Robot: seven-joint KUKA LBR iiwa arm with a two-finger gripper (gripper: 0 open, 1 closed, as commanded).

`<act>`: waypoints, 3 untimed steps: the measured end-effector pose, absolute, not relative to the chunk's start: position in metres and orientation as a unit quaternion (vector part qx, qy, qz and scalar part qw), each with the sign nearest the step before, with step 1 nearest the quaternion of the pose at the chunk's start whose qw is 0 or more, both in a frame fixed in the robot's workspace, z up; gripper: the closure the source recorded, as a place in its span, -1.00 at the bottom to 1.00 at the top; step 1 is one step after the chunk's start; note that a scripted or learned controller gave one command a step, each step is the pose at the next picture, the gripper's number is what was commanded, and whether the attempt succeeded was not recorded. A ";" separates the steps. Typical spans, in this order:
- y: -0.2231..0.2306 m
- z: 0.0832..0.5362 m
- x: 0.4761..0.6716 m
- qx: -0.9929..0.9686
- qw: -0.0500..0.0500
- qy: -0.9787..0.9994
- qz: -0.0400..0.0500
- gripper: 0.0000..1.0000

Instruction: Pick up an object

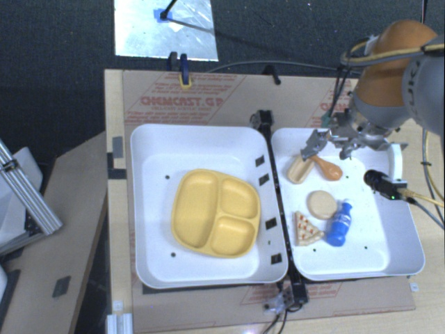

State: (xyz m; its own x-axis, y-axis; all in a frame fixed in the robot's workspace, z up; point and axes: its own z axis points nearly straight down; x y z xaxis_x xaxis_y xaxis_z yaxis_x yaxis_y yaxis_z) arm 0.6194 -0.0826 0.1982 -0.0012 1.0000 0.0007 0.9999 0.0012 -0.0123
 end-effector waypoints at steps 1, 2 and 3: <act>-0.083 0.206 0.622 -0.706 -0.001 -0.708 0.000 -1.00; -0.086 0.160 0.614 -0.707 0.001 -0.708 0.001 -1.00; -0.088 0.098 0.610 -0.707 0.001 -0.708 0.001 -1.00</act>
